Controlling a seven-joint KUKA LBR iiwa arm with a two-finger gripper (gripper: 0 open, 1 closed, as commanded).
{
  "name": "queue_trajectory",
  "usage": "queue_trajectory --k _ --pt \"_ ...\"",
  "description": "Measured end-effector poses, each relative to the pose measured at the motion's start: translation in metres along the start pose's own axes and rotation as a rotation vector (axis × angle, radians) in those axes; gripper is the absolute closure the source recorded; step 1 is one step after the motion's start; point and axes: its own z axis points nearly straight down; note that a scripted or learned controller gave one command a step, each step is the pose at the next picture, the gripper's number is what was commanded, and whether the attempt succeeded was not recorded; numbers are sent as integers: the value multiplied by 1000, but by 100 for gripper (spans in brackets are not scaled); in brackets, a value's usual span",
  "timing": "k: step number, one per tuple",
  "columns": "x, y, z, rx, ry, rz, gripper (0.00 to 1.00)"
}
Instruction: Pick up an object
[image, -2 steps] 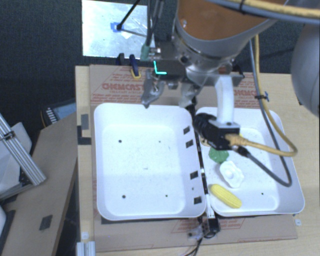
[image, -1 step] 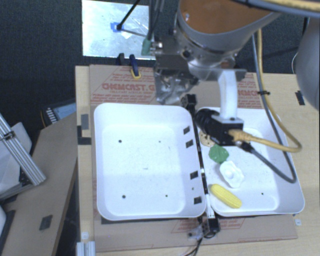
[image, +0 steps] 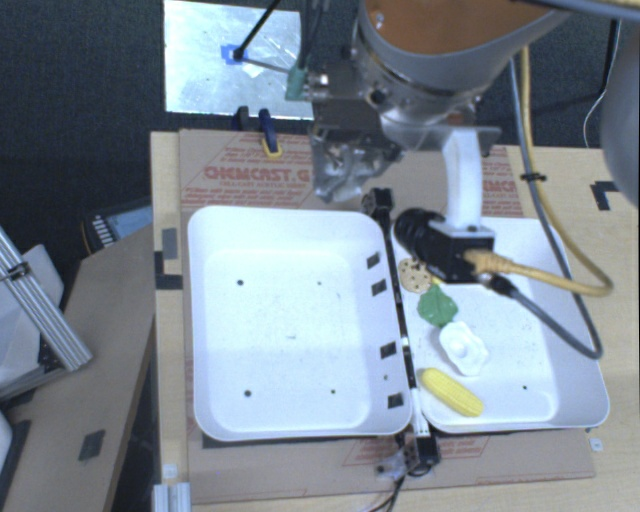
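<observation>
So the pick hasn't happened yet as far as I can see. Starting on the left: the left bin (image: 290, 330) is just bare white floor with a few dark specks, so lots of free room there but nothing to grab.

The gripper (image: 345, 180) hangs over the back rim of that bin, near the corner where the two bins meet, above the cardboard sheet (image: 240, 170) they sit on. It's a blurry metal lump from this angle. I honestly can't tell how far open it is, and I can't make out anything in it.

All the candidates are in the right bin (image: 540, 370), lined up along its left side close to the seam (image: 400, 320) between the bins. Back to front:
- a tan speckled disc (image: 409, 272), right by the seam
- a green leafy piece (image: 437, 305), just beside the disc
- a white lumpy piece (image: 463, 347), touching or nearly touching the green one
- a yellow corn cob (image: 451, 391), near the front wall

My read: everything is left to do, meaning move over the right bin, come down, close and lift. The disc looks awkward, being flat and tight to the seam wall. The corn cob has the most open floor to its right, so I'd guess that's the easiest one.
</observation>
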Motion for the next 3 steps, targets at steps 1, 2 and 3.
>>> queue_trajectory --k 1,2,3 --pt "0 0 -11 -2 1 -2 100" --pt "0 1 -22 -3 3 -5 100" --pt "0 1 -34 -5 4 -7 100"
